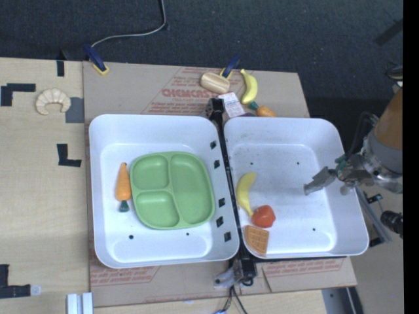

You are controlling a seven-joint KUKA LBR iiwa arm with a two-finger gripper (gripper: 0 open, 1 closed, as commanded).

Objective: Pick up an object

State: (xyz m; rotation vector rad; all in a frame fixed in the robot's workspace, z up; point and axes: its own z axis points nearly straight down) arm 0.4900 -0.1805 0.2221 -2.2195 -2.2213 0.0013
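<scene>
A waffle-patterned orange piece (pixel 256 240) lies at the near-left corner of the right bin (pixel 327 136), closest to the camera's low edge. Just behind it sits a red tomato-like toy (pixel 263 216), touching or nearly touching it, and a yellow banana (pixel 245 191) curves along the bin's left wall just beside the tomato. The gripper (pixel 315 183) hangs over the right side of this bin, well apart from those three toys, with nothing between its fingers; whether they are apart or together cannot be told from this slant. The grey arm (pixel 383 169) reaches in from the right edge.

In the left bin (pixel 105 136) a green divided plate (pixel 172 190) lies flat in the middle, and a toy carrot (pixel 122 185) lies just beside its left rim. Behind the bins, on the cardboard-covered tabletop (pixel 144 90), rest a bread roll (pixel 215 82), a second banana (pixel 249 87) and a small white packet (pixel 232 103). A croissant (pixel 54 101) lies far left.
</scene>
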